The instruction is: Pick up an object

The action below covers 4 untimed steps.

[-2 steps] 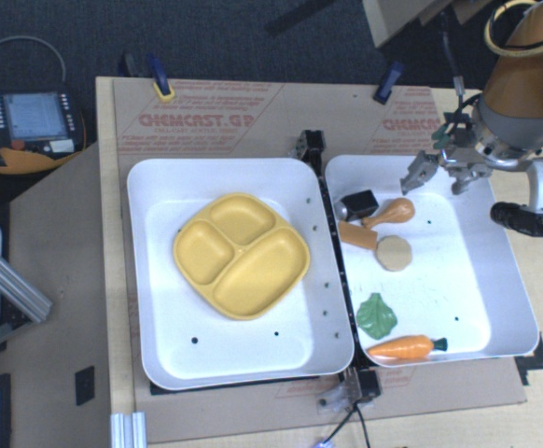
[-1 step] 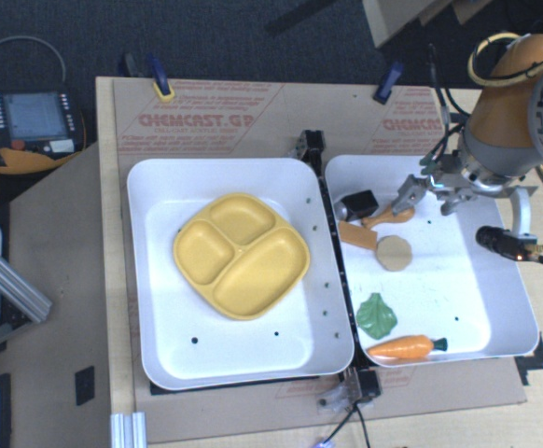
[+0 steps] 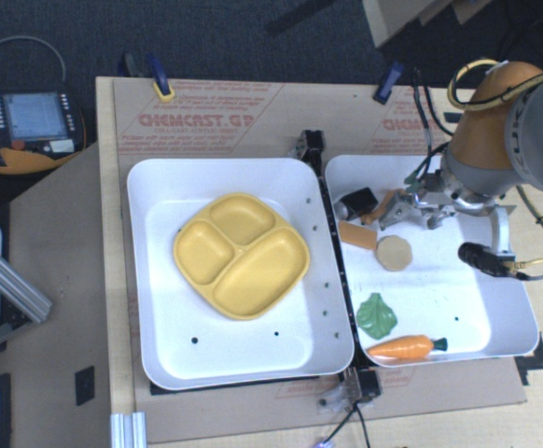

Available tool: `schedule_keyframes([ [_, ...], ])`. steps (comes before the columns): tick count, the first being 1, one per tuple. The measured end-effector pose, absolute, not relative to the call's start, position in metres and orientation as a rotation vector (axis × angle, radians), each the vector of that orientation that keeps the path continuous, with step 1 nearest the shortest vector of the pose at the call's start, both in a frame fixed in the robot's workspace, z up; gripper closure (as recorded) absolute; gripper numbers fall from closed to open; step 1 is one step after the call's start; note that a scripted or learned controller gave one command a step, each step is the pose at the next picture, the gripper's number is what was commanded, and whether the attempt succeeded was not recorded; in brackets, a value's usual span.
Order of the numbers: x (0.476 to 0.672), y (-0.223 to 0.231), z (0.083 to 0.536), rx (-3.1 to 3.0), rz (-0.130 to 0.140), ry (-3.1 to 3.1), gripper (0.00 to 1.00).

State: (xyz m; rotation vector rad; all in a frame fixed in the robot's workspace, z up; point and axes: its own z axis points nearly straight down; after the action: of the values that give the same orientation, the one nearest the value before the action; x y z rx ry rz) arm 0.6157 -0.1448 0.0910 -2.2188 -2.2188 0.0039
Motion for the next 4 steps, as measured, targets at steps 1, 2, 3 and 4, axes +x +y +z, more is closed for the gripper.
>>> schedule_keyframes([
  [1,0.617,-0.145,0.104,-2.222,0.000,-2.221,1.00],
  [2,0.625,-0.147,0.149,-2.224,-0.003,-2.225,1.00],
  [3,0.627,-0.151,0.212,-2.225,-0.005,-2.227,1.00],
  [4,0.628,-0.151,0.219,-2.223,-0.002,-2.225,1.00],
])
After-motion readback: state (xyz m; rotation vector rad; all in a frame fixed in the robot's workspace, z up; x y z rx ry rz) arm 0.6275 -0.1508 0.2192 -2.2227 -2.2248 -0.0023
